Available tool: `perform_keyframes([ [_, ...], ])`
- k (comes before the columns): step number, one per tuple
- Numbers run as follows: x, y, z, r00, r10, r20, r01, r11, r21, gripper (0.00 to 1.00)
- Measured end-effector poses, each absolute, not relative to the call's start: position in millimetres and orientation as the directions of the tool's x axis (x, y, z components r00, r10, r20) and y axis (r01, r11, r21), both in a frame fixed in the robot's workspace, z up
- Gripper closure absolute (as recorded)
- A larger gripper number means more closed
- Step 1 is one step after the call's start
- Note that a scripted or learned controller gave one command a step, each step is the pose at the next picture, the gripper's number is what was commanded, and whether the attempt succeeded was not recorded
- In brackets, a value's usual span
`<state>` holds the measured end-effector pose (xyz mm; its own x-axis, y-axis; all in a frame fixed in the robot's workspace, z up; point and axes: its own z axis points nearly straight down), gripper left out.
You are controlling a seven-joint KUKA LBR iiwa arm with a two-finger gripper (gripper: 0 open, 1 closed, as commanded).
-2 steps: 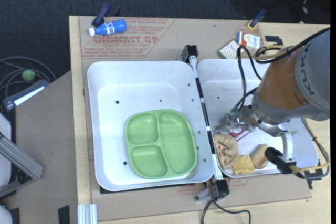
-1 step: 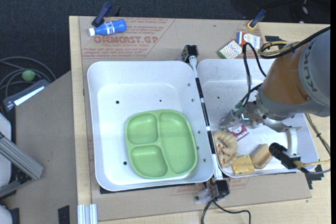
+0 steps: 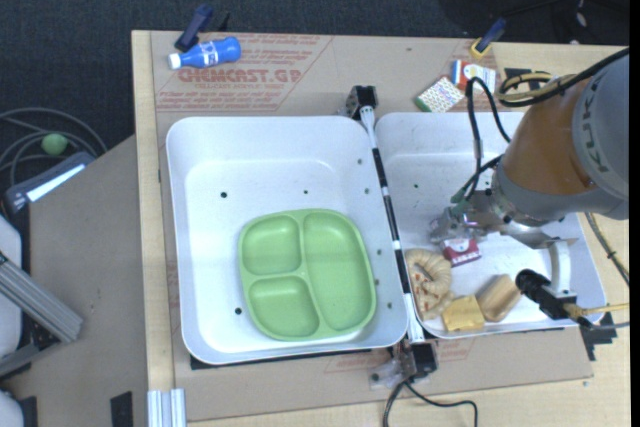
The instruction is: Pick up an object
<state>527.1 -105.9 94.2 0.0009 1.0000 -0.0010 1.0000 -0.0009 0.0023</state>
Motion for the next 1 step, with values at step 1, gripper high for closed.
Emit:
perform_keyframes([
  [1, 529.8, -39.2, 184.9, -0.002, 1.0, 0.001, 1.0, 0.002, 0.001, 1.0],
])
